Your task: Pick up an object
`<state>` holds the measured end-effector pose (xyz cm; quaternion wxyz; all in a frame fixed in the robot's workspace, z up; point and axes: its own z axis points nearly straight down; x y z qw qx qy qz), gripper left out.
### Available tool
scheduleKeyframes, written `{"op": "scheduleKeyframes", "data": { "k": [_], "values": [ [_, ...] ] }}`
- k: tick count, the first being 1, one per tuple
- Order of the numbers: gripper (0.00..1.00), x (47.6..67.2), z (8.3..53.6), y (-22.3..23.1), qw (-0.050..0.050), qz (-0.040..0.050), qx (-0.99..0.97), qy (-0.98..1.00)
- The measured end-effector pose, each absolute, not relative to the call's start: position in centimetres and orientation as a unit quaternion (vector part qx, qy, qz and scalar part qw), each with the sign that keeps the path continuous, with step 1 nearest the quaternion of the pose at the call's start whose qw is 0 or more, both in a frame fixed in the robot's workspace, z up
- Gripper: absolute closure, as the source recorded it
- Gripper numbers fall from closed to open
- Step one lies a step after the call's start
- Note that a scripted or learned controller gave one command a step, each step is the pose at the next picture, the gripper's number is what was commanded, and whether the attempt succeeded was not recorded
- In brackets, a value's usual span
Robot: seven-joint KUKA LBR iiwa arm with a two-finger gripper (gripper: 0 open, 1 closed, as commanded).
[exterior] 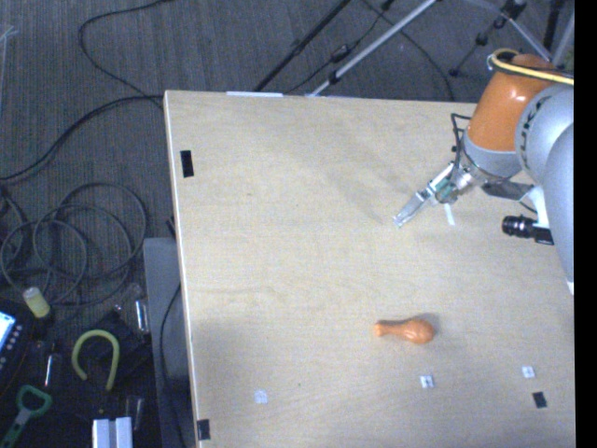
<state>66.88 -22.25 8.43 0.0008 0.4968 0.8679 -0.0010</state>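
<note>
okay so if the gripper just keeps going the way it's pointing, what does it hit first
The gripper points down-left, toward bare wooden tabletop. It would probably meet that surface first, though depth is unclear. The orange pear-shaped object lies off that line, nearer the camera.

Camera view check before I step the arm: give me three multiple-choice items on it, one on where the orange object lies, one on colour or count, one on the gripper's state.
1. Where does the orange pear-shaped object lie relative to the gripper?
A. Nearer the bottom of the view, apart from it
B. Between its fingers
C. Above it, toward the bench's far edge

2. How many orange pear-shaped objects lie on the wooden benchtop?
A. One
B. Two
C. Three

3. What is the gripper doing?
A. Hanging bare, gripping nothing
B. Carrying the orange object
C. Pressing down on the object

Answers: 1 A, bare wood separates the two; 2 A, a single one shows; 3 A, nothing sits at its tip.
</note>
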Motion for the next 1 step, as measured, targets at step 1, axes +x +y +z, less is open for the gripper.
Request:
{"op": "scheduleKeyframes", "data": {
  "k": [1],
  "values": [
    [1.00,66.96,9.44,-22.19,0.002,-0.0009,0.497,0.868]
  ]
}}
